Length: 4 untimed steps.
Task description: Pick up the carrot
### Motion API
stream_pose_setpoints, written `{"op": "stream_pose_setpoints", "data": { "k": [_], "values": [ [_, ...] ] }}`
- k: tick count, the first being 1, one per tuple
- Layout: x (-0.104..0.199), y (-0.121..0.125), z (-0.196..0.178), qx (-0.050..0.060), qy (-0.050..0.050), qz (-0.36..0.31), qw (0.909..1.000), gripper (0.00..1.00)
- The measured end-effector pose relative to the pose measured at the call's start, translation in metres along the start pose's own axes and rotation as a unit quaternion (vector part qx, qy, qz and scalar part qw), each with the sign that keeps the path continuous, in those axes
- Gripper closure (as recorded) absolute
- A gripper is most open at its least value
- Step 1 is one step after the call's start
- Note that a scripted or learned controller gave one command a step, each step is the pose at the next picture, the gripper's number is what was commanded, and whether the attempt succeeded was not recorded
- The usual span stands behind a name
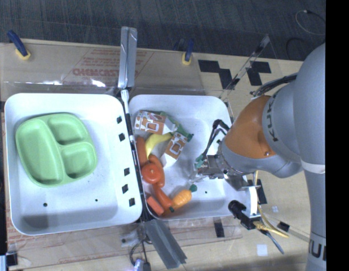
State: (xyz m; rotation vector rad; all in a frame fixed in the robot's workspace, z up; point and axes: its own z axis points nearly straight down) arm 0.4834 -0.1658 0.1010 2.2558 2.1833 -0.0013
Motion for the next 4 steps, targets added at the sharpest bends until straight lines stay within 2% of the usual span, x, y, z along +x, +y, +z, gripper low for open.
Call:
{"op": "stream_pose_setpoints", "data": {
  "k": [1, 2, 3, 4],
  "values": [
    [0.000, 0.000, 0.000, 0.000, 0.000, 0.000, 1.0000, 0.00],
    [0.007, -0.007, 0.009, 0.001, 0.002, -0.242, 0.9702, 0.00],
    [0.060, -0.009, 0.010, 0.002, 0.003, -0.440, 0.8981, 0.00],
    [0.083, 0.019, -0.092, -0.001, 0.001, -0.533, 0.8460, 0.00]
  ]
}}
